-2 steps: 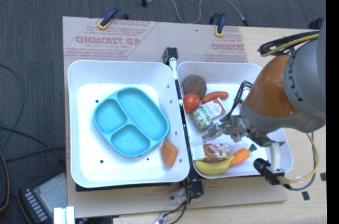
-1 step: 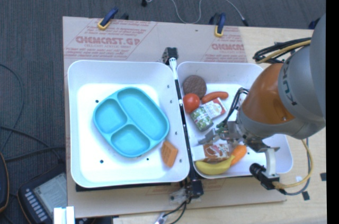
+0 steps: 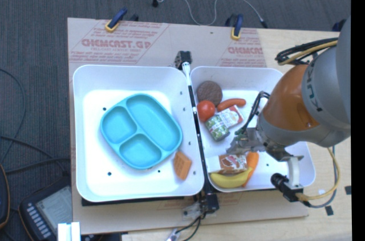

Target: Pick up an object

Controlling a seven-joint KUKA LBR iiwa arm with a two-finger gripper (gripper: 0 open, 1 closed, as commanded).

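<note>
Cardboard-topped bench (image 3: 142,43) | two white bins (image 3: 80,120) | dark grey carpet (image 3: 45,0)

Both bins (image 3: 80,120) are seen as smooth white plastic with a slight sheen. The divided plate (image 3: 141,130) is formed of glossy light-blue plastic. The bench top (image 3: 91,43) appears as matt brown board printed in red. The banana (image 3: 229,179) and tomato (image 3: 206,109) are rendered in shiny plastic. The arm's orange band (image 3: 291,103) is finished smooth and semi-gloss, the carpet (image 3: 34,0) rough.
</note>
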